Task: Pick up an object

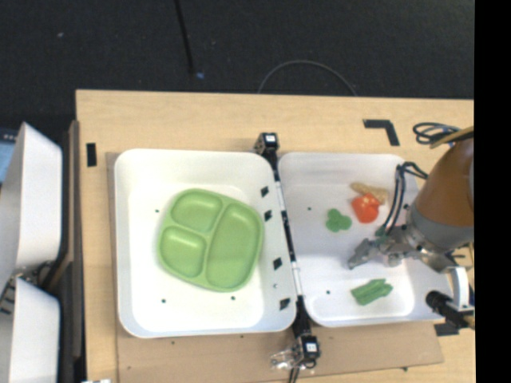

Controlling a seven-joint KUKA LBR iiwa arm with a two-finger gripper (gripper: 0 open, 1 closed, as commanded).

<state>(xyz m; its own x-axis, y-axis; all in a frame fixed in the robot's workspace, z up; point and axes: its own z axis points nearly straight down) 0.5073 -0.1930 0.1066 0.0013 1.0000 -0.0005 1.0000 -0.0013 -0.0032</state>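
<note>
**Pincer low in the right bin, nothing between its fingers**

Camera view, from above at a slant. My arm [447,194] comes in from the right, orange band over the right bin's [319,302] right side. My pincer [361,255] sits low over the bin floor, roughly mid-bin, fingers pointing left. The fingers [357,257] look spread apart, with white floor visible around them; I see no object between them.

Objects in the right bin:
- green elongated piece [371,291], lying flat just near of my pincer, apart from it;
- small green lumpy item [338,221], on the far-left side of my pincer, apart from it;
- red round item [366,207], possibly a tomato toy, just right of the green lump;
- tan piece [369,189] touching the red item's far side.

Left bin [136,309]: a green divided plate [211,239] with three compartments lies flat about the middle, tilted a little relative to the bin walls.

Both bins rest side by side on the wooden bench [176,122], joined along a black-clipped centre seam.
</note>
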